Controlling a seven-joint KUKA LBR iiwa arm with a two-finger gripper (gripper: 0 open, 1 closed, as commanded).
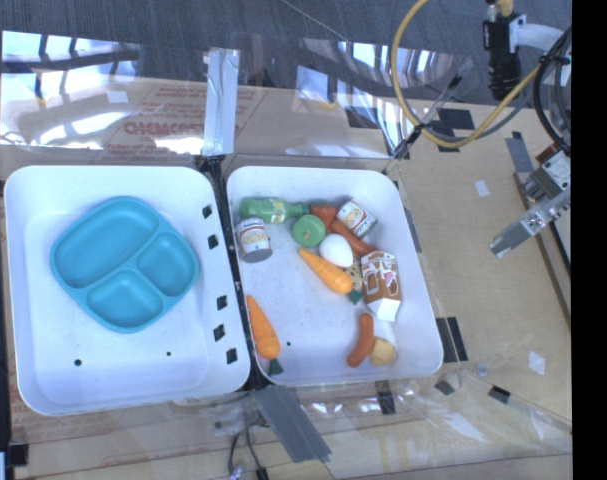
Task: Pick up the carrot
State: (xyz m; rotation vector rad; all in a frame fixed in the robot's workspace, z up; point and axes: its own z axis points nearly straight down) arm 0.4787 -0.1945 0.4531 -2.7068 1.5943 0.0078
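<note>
Right of the right bin (415,268), over bare bench, sits the gripper (528,226) — open or shut, I cannot tell. The carrot (325,271) lies mid-bin, well left of it, long axis slanting upper-left to lower-right; a second carrot (263,333) hugs the bin's left wall.

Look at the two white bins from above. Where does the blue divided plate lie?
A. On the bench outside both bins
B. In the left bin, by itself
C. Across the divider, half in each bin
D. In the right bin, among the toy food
B: the blue divided plate lies wholly inside the left bin, while the carrot and the other toy food lie in the right bin.
</note>
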